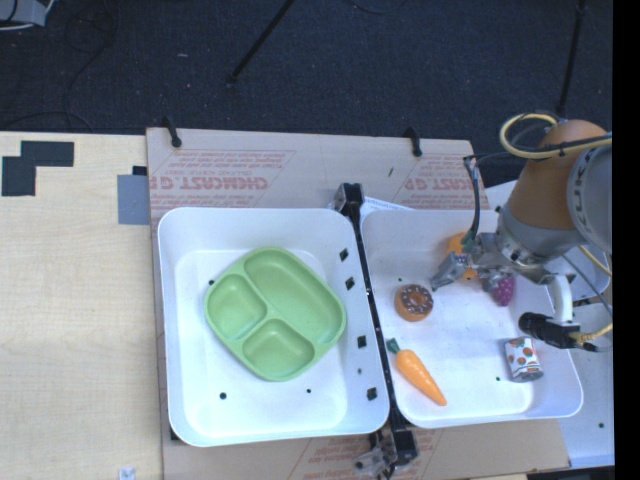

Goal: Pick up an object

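Seemingly caught mid-approach, nothing lifted yet. Reached in from the right of the frame over the right-hand shallow white bin, pincer low at that bin's upper middle, beside a small orange object and a purple one; grip state impossible to tell. Lay loose just below and left: brown-and-pink toy doughnut; lower still, orange toy carrot; lower right, small printed can. Probably needed next: settling over one piece, closing, rising.
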